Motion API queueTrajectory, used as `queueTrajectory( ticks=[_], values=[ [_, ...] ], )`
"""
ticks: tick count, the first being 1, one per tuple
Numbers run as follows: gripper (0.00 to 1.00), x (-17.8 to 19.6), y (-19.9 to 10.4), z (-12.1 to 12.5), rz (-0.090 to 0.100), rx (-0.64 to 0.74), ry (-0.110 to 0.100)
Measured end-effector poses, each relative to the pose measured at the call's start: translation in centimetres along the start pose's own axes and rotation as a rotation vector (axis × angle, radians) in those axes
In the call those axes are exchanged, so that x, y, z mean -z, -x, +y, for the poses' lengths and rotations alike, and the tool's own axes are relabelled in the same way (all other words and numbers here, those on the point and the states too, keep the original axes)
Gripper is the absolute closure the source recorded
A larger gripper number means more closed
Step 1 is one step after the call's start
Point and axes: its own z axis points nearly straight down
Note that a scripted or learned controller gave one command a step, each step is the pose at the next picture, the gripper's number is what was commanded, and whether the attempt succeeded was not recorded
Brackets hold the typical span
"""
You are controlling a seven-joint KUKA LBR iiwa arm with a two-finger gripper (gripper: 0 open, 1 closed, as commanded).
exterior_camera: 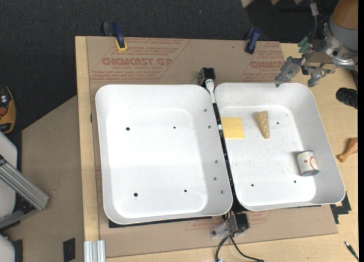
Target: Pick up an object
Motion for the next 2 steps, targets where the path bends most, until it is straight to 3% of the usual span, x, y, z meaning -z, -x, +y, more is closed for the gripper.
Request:
queueTrajectory(
  ticks=[1,2],
  values=[
    [0.0,-13.8,-3.1,-2.4,0.004,0.001,-0.013],
    [0.0,-19.1,-0.6,-6.9,0.002,-0.005,-0.009]
  ],
)
